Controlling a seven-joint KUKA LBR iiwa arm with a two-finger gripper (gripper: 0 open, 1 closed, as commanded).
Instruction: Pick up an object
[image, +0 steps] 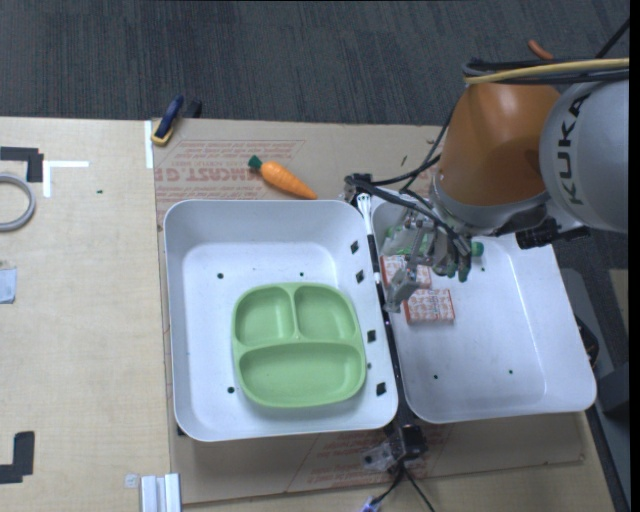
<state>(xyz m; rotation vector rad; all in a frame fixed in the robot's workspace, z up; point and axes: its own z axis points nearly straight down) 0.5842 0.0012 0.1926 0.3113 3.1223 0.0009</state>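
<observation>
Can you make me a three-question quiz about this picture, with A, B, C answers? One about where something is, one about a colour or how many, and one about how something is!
1. Where is the carrot?
A. On the cardboard behind the left bin
B. In the green plate
C. In the right bin

2. How many sections does the green plate have?
A. Two
B. Three
C. Five

3. How is the small box placed?
A. Lying on the floor of the right bin
B. Standing on the plate
C. Balanced on the carrot

Answers:
1. A, the carrot lies outside both bins, past the far rim of the left bin.
2. B, two small sections sit above one wide one.
3. A, the box rests on the white floor, just under the tool.
</observation>
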